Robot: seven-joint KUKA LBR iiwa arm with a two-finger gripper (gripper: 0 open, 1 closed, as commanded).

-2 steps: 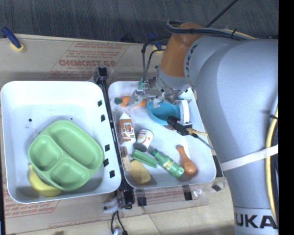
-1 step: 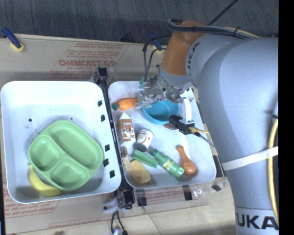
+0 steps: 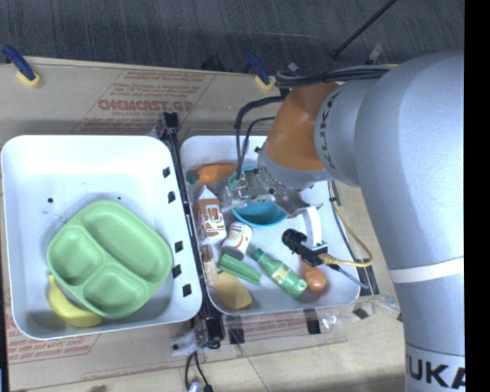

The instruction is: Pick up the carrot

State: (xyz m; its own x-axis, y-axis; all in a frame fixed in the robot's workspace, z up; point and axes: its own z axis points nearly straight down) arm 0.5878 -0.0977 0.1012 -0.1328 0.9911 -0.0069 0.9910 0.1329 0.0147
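Observation:
The carrot [image 3: 216, 172] is an orange stub lying at the far left end of the right bin [image 3: 343, 288], close to the wall between the bins. My gripper [image 3: 241, 186] reaches down from the orange-banded wrist just right of the carrot, over the rim of a blue bowl [image 3: 261, 213]. The wrist and arm hide much of the bin's far right side. I see nothing between the carrot and the bin's left wall.
In the right bin, nearer the front: a brown packet [image 3: 210, 217], a small can [image 3: 238, 239], a green bottle [image 3: 279, 273], a green wedge [image 3: 239, 268], a tan piece [image 3: 233, 292], a brown ball [image 3: 314, 280]. The left bin [image 3: 33, 162] holds a green divided plate [image 3: 110, 256] over a yellow thing [image 3: 69, 310].

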